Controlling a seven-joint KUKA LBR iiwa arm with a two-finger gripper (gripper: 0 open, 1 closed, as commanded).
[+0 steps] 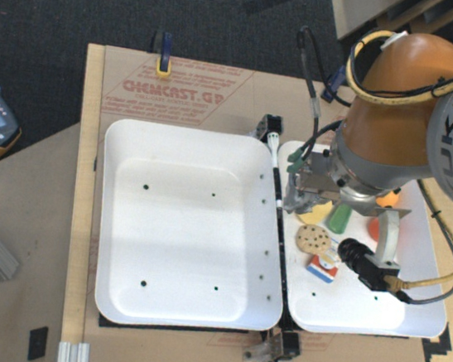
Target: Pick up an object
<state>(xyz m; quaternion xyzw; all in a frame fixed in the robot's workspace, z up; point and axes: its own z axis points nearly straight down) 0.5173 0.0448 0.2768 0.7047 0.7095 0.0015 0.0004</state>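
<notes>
My gripper [298, 196] hangs low over the left side of the right bin [358, 318], close to the wall shared by the two bins. Just below it lies a round speckled cookie [312, 239]. A small red, white and blue box [323, 269] rests a little nearer the front. A green piece [339, 218] and a yellow piece [320, 208] poke out from under the wrist, partly hidden by it. An orange piece [388, 199] and a red piece [374, 229] lie to the right. I see nothing held in the gripper.
The left bin [130, 154] lies beside the right one, with a thin wall between them. A black connector with a cable [367, 266] hangs over the right bin near the box. The orange wrist housing [398, 91] covers the bin's back part.
</notes>
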